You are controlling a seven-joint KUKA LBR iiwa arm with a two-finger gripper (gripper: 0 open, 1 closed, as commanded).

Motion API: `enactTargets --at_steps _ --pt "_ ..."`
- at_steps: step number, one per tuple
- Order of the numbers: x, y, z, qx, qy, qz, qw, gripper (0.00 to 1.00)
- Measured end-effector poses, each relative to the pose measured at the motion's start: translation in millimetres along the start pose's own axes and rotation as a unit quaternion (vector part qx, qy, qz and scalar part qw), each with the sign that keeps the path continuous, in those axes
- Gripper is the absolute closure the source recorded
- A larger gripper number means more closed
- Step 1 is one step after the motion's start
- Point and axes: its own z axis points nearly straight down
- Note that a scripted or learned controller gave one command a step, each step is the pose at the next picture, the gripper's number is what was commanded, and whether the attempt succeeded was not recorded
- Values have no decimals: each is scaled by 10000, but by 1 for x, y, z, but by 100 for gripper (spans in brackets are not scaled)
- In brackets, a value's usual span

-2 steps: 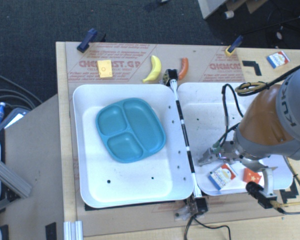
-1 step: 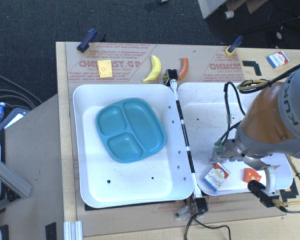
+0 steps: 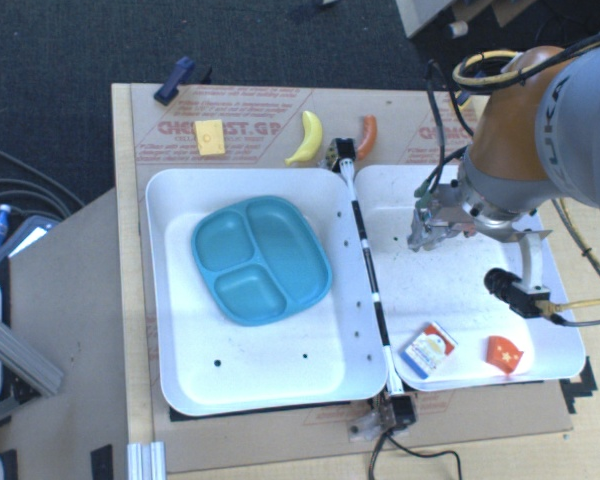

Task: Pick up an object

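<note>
Camera view has the claw [image 3: 427, 230] low over the right bin [image 3: 400, 298], near its far end; whether its fingers are apart or together cannot be told, and nothing shows between them. A small packet [image 3: 429, 349] and a red piece [image 3: 503, 353] lie at that bin's near end, well apart from the claw. A blue plate [image 3: 261, 259] sits in the left bin [image 3: 180, 368].

A single fixed camera sits above the bench [image 3: 280, 108], looking down at a slant on both white bins: left bin [image 3: 170, 268], right bin [image 3: 460, 298] (the arm [image 3: 550, 108] enters from the right), at middling distance.
</note>
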Motion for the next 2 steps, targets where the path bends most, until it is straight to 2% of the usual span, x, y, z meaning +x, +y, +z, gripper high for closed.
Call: enactTargets --at_steps 1,2 --pt "0 0 0 8 -1 3 10000 0" --pt "-77 -10 101 5 -5 12 10000 0"
